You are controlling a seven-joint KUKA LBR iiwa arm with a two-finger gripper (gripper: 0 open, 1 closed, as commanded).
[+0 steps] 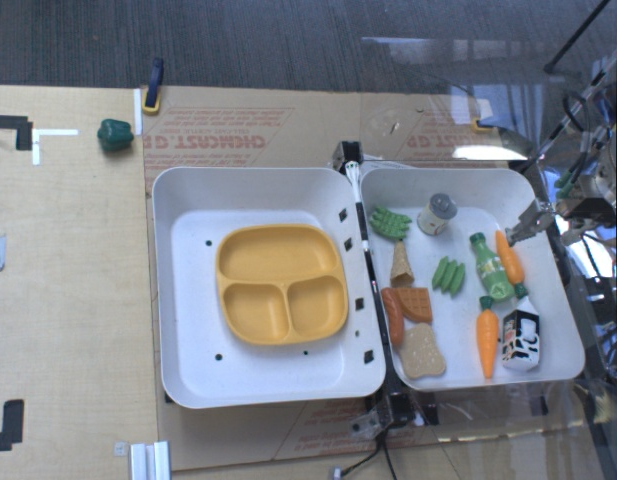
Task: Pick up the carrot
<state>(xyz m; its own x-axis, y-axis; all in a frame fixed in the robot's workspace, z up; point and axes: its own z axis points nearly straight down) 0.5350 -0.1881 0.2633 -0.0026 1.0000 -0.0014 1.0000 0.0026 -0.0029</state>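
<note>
1. The pincer (pixel 536 220) sits at the right bin's (pixel 458 378) right rim, its thin dark tip reaching in over the wall toward the upper carrot; whether it is open or closed cannot be told, and nothing is seen gripped in it.
2. Nearest the camera in that bin lie a slice of bread (pixel 422 352) and a small black-and-white carton (pixel 522 340), with a carrot (pixel 486 340) between them, lying lengthwise with its green top pointing away.
3. Slightly farther back, a second orange carrot-like piece (pixel 509 258) lies touching a green bottle (pixel 489 266), just beside the pincer. It is probably the intended target, being closest to the tip.
4. Its contact with the bottle could make a clean grasp awkward, in this judgement.
5. Mid-bin hold green bean pods (pixel 448 274), a cone (pixel 400 264) and a brown waffle-like piece (pixel 416 304).
6. Farthest are a leafy green item (pixel 390 223) and a grey lidded jar (pixel 438 213).
7. The left bin (pixel 178 298) carries a yellow divided plate (pixel 282 282), likely a drop-off place.
8. On the tabletop (pixel 58 298) beyond, a small green object (pixel 115 135) rests well apart.
</note>
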